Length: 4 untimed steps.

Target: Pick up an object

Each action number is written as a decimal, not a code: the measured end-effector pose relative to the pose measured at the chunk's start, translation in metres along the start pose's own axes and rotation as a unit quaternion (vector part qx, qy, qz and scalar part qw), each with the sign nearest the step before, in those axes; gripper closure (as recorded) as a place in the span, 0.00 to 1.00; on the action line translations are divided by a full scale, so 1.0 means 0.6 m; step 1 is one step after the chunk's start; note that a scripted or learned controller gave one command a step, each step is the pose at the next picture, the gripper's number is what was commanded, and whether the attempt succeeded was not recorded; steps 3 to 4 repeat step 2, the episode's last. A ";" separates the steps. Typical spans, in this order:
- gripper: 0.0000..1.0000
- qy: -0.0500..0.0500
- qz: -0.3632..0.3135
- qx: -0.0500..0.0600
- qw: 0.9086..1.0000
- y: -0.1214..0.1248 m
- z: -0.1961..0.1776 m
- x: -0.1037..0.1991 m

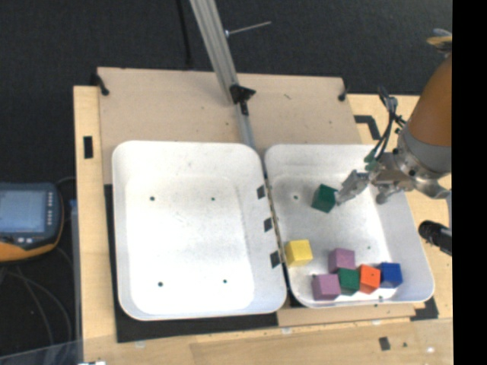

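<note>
My gripper point(370, 189) hangs over the upper middle of the right bin point(304, 162), and its two fingers are spread open with nothing between them. A dark green block point(324, 198) lies tilted on the bin floor just left of the left fingertip point(351, 186), outside the fingers. Along the bin's front side lie a yellow block point(298, 251), two purple blocks point(342, 259) point(326, 285), a green block point(348, 279), an orange block point(369, 277) and a blue block point(390, 273).
The left bin point(190, 226) lies beside the right one. A slanted metal rail point(217, 44) reaches down to the bins' shared back corner. A small screen device point(29, 215) sits off the bench at the left.
</note>
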State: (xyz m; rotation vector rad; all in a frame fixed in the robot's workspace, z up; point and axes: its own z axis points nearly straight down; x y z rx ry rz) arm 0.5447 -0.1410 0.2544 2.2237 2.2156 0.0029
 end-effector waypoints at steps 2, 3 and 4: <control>0.00 0.000 -0.001 0.002 1.000 -0.055 0.141 0.059; 0.00 0.000 -0.001 0.002 1.000 -0.055 0.141 0.059; 0.00 0.000 -0.001 0.002 1.000 -0.055 0.141 0.059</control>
